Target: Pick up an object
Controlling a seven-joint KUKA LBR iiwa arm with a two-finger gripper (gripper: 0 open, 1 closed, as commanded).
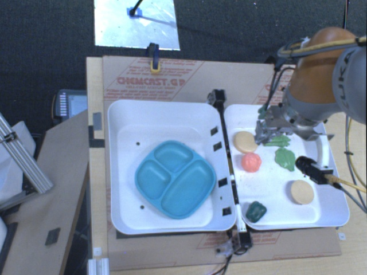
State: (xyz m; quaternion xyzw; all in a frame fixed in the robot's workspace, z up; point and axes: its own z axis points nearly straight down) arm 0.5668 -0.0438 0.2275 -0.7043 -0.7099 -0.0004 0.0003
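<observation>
The right bin [331, 215] holds several small objects: a pale tan disc [245, 141], a pink-red round piece [251, 162], a green leafy piece [285, 157], a tan round piece [301, 192] and a dark green piece [256, 211]. My gripper [265, 135] hangs low over the back of this bin, just right of the pale tan disc and above the pink-red piece. A thin green item [279, 141] lies right beside the fingertips. Nothing can be made out between the fingers.
The left bin [123, 119] holds a blue divided plate [175, 179]. A black divider with clips [221, 136] runs between the bins. The bins rest on a cardboard sheet [172, 79]. A grey metal plate [136, 15] lies at the back.
</observation>
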